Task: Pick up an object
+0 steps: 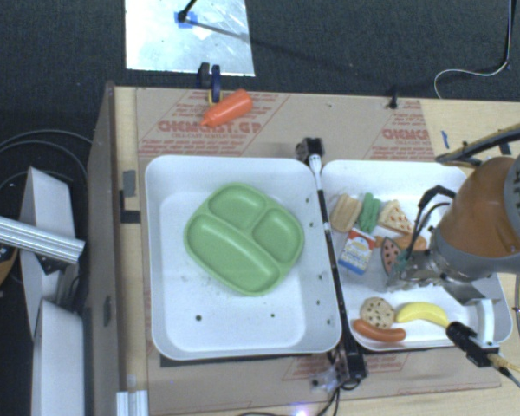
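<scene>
Camera view: arm's wrist hangs over the right bin, gripper low among toy food beside the watermelon slice; state of its grasp cannot be told. Banana lies near, apart. Left bin holds a green plate.

Robotics lab, test cell. Surface is raw cardboard-topped board with red printed lettering, not furniture. Two white bins side by side: left bin holds a green divided plate, right bin holds plastic toy food, props, not a real kitchen. Industrial arm with orange band enters at 3 o'clock. Loose cables on dark carpet at 9 o'clock, another cable at 1 o'clock. Aluminium extrusion and white panels at 8 o'clock. Shiny metal sheet on the floor at 12 o'clock, a toy carrot just below it.
</scene>
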You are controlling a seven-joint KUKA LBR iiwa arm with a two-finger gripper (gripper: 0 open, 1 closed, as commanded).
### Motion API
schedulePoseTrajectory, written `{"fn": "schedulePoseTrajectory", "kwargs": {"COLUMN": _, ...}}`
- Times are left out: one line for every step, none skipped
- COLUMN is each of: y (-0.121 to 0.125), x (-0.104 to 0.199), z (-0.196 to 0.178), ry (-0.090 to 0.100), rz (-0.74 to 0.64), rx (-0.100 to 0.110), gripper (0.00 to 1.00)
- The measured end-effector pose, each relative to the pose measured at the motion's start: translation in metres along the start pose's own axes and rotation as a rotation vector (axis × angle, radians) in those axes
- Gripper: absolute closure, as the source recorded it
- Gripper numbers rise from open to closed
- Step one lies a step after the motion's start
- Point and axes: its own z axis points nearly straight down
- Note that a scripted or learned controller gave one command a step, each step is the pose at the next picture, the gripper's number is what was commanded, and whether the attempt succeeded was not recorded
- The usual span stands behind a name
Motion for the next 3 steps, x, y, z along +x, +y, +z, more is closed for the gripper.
{"fn": "schedulePoseTrajectory", "kwargs": {"y": 0.000, "x": 0.000, "z": 0.000, "ry": 0.000, "rz": 0.000, "rx": 0.000, "gripper": 0.00}}
{"fn": "schedulePoseTrajectory", "kwargs": {"y": 0.090, "x": -0.050, "z": 0.007, "ry": -0.007, "rz": -0.004, "rx": -0.006, "gripper": 0.00}}
{"fn": "schedulePoseTrajectory", "kwargs": {"y": 0.184, "x": -0.085, "z": 0.008, "ry": 0.003, "rz": -0.004, "rx": 0.006, "gripper": 0.00}}
